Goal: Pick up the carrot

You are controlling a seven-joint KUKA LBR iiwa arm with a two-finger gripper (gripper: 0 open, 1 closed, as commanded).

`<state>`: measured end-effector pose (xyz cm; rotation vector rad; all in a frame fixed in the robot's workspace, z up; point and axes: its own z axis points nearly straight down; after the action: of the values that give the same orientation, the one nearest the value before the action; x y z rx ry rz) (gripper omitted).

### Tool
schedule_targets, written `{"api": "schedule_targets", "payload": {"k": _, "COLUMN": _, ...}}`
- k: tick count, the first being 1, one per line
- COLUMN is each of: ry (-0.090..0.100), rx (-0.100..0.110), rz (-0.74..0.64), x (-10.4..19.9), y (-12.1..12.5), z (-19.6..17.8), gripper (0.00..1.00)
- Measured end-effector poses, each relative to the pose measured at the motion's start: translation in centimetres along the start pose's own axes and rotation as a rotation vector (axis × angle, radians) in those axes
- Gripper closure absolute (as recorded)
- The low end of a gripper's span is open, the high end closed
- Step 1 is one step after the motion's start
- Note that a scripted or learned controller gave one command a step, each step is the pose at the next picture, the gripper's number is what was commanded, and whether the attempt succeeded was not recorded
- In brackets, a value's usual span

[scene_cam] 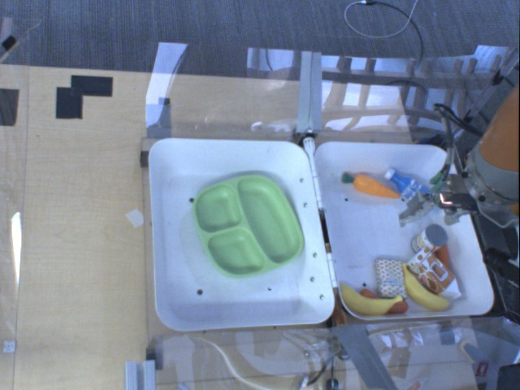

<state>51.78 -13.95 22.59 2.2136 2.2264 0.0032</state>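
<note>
The carrot, orange with a small green top at its left end, lies in the upper part of the right bin. My gripper hangs over the same bin, a little to the right of the carrot and slightly nearer the camera. The gripper sits apart from the carrot. A blue object lies between the carrot's right end and the gripper. The grey arm with its orange band comes in from the right edge.
A green divided plate sits in the left bin. In the right bin's lower part lie two bananas, a tan square item and a small bottle with a red item beside it.
</note>
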Motion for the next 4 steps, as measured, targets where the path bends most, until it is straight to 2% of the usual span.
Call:
{"api": "schedule_targets", "payload": {"k": 1, "ry": -0.001, "rx": -0.005, "rz": -0.004, "x": 0.1, "y": 0.2, "z": -1.1, "gripper": 1.0}}
{"api": "schedule_targets", "payload": {"k": 2, "ry": 0.0, "rx": 0.0, "rz": 0.158, "x": -5.3, "y": 0.5, "z": 3.1, "gripper": 1.0}}
{"api": "schedule_targets", "payload": {"k": 3, "ry": 0.0, "rx": 0.0, "rz": 0.159, "x": -5.2, "y": 0.5, "z": 3.1, "gripper": 0.0}}
{"api": "schedule_targets", "payload": {"k": 4, "ry": 0.001, "rx": 0.001, "rz": 0.293, "x": -2.9, "y": -0.7, "z": 2.5, "gripper": 0.0}}
